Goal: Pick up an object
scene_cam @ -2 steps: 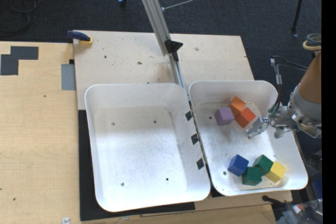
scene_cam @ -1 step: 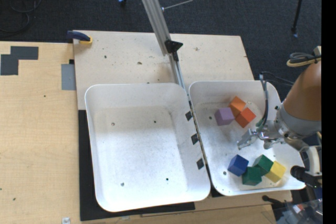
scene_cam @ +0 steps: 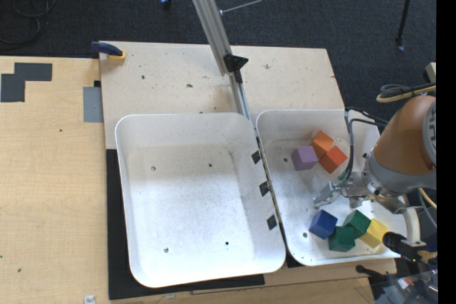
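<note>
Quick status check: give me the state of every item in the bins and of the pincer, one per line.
pincer: low in the right bin, above the blue block; grip cannot be judged
purple block: resting, beside the orange blocks
orange blocks: two, touching
blue block: resting, free
green blocks: two, clustered
yellow block: against the green ones
left bin: nothing to report

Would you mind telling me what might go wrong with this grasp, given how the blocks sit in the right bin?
The end effector hangs above a tight cluster: the blue block, two green blocks and a yellow block touch or nearly touch, so it might nudge them apart or catch two. That cluster also lies near the right bin's front wall, which may hamper a descent.
</note>
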`<action>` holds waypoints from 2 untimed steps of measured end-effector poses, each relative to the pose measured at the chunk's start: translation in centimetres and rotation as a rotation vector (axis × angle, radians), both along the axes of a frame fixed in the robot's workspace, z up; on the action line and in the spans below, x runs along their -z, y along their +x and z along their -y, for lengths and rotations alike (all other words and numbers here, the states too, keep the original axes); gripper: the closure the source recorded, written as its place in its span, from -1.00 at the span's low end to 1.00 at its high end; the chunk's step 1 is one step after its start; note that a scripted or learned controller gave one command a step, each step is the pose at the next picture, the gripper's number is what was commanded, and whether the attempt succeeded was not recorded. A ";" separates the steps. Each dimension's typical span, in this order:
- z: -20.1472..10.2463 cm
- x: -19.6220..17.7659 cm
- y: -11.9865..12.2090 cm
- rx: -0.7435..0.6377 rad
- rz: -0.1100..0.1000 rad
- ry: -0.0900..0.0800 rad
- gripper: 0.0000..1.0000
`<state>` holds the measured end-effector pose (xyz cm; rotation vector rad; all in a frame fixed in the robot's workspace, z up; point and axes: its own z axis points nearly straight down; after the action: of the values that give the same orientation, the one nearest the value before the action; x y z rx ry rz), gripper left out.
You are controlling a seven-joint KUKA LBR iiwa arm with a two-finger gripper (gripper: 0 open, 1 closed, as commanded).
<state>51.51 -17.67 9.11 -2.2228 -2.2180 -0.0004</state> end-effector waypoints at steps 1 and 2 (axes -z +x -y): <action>0.1 -1.1 -0.1 0.007 -0.001 0.002 1.00; 0.0 -6.5 -1.0 0.006 0.003 -0.002 1.00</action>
<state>50.54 -17.68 15.65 -2.2314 -2.2135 -0.0016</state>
